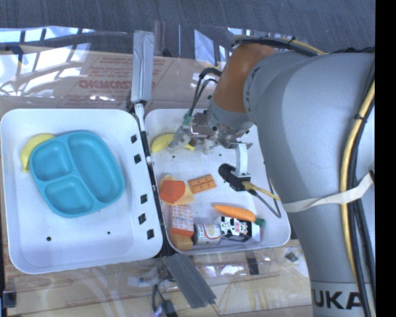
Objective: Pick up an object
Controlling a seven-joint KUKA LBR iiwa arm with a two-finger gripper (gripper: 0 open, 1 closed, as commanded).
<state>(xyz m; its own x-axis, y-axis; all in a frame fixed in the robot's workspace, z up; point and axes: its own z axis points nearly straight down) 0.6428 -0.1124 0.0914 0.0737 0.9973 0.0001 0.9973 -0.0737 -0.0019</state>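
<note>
Tool [197, 136] of the grey arm is hovering low at the far end of the right-hand shallow white bin [272, 233], just beside a yellow banana-shaped toy [162, 142], apparently approaching for a grasp; its opening cannot be judged, and closing on the toy comes next.

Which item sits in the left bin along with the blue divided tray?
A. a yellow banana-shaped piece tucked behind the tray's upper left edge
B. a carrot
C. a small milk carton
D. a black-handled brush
A: the yellow banana-shaped piece peeks out beside the blue divided tray in the left bin, while the carrot lies in the right bin.
</note>
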